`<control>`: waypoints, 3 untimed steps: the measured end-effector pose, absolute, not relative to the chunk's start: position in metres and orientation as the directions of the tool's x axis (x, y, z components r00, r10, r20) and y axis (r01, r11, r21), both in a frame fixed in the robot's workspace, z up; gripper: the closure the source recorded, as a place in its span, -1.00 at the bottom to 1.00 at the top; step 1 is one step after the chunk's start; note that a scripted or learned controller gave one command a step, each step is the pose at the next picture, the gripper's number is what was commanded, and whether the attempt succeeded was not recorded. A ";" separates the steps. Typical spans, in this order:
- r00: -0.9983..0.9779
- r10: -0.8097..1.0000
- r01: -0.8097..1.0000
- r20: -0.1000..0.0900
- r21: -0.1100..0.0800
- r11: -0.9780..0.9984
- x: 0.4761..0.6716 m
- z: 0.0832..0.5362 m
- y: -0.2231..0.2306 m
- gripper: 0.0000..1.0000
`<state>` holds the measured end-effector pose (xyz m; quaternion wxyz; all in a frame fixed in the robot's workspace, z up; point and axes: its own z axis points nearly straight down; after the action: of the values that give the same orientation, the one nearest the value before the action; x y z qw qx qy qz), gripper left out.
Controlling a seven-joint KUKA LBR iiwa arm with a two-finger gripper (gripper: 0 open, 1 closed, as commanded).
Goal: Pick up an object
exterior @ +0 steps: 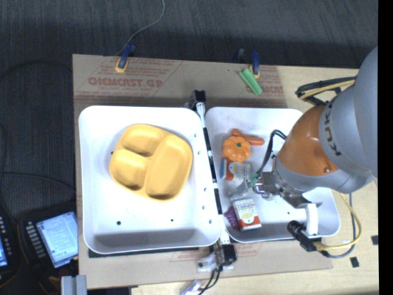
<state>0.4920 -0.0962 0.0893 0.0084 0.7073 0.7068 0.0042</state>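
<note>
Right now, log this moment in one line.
arm over right bin | orange toy, small carton in bin | yellow tray left bin

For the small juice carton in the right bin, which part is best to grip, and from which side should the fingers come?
Probably grip the carton across its two long sides, coming down from above. It seems to lie flat near the right bin's front wall, so its broad face points up and its narrower width suits a two-finger hold. The side toward the orange toy looks more open than the front-wall side.
</note>
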 end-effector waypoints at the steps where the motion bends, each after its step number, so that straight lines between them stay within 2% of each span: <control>1: 0.001 1.000 1.000 -0.005 0.017 -0.001 0.493 0.100 -0.096 1.00; 2: 0.001 1.000 1.000 -0.005 0.017 -0.001 0.492 0.099 -0.096 -1.00; 3: -0.001 1.000 1.000 -0.004 0.013 0.001 0.488 0.089 -0.097 -1.00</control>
<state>0.4878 -0.0969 0.0888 0.0058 0.7068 0.7074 0.0032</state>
